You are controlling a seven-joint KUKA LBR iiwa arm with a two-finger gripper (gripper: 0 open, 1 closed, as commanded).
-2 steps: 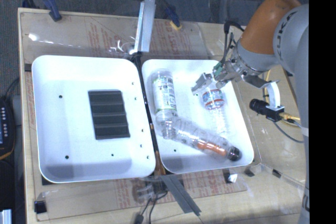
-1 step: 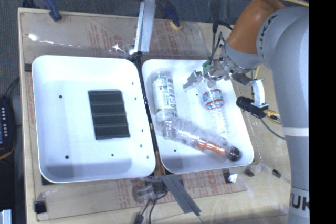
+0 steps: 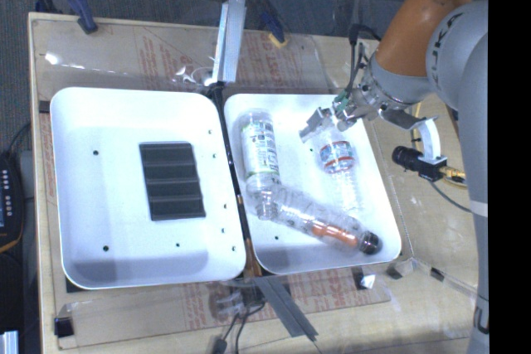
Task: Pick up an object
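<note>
Camera view looks down on the wooden bench (image 3: 348, 311), and I go from the big things to the small. The grey arm with the orange band (image 3: 431, 37) reaches in from the right side. Two shallow white plastic bins stand side by side: the left bin (image 3: 83, 195) carries only a flat black ribbed rectangular pad (image 3: 172, 181), and the right bin (image 3: 377, 257) carries three bottles.

A clear plastic bottle with a green and white label (image 3: 260, 155) lies along the left side of the right bin. A long clear bottle with an orange part inside and a dark cap (image 3: 319, 226) lies slanted across the lower part, and its upper end touches the first bottle. A smaller clear water bottle with a red and white label (image 3: 340, 170) lies at the right side, and its top end is just below the metal two-finger gripper (image 3: 328, 122).

The gripper hangs over the upper right part of the right bin. From this angle I cannot tell if it is open or closed, and I see nothing held in it.

I judge that the step in hand is the approach to the small water bottle, which is the nearest thing. To do it well, I would bring the gripper down over the middle of the bottle body, not over the neck, and turn the wrist so the closing goes across the narrow width. The clear round plastic will probably slip or roll, so a slow descent and a centred grip are better. I would also stay away from the bin wall on the right.
</note>
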